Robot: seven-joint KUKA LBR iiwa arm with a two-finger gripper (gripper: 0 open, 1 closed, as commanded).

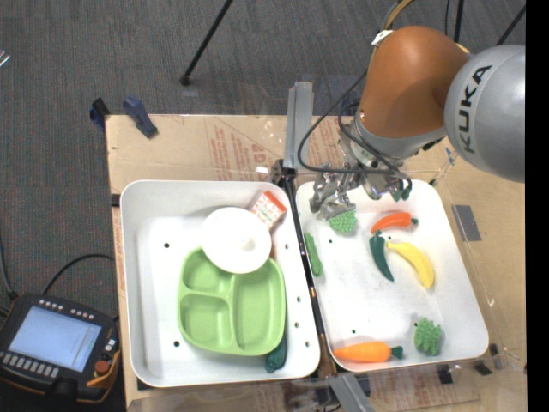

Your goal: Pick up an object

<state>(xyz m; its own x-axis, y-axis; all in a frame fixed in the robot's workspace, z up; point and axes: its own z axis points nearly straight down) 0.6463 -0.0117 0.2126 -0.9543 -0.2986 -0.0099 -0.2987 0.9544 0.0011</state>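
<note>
The gripper [336, 197] hangs low over the top-left corner of the right bin [463, 303], and a green broccoli-like piece [344, 222] lies just below it toward the camera, touching or nearly so; whether the gripper is released or clenched cannot be told. Farther along the same bin lie an orange pepper [392, 221], a dark green pepper [381, 257], a banana [413, 263], a cucumber [313, 254], a carrot [367, 352] and a second broccoli [427, 336]. The left bin [141, 256] holds a green divided tray [232, 307], a white plate [237, 239] and a small carton [268, 209].

Arm [493, 114]: rounded grey casing, black "KUKA" lettering, upper right of frame. Orange band [412, 80]: smooth glossy dome left of the grey casing. Black cables loop beneath it; metallic silver gripper [336, 197] hardware below.
</note>
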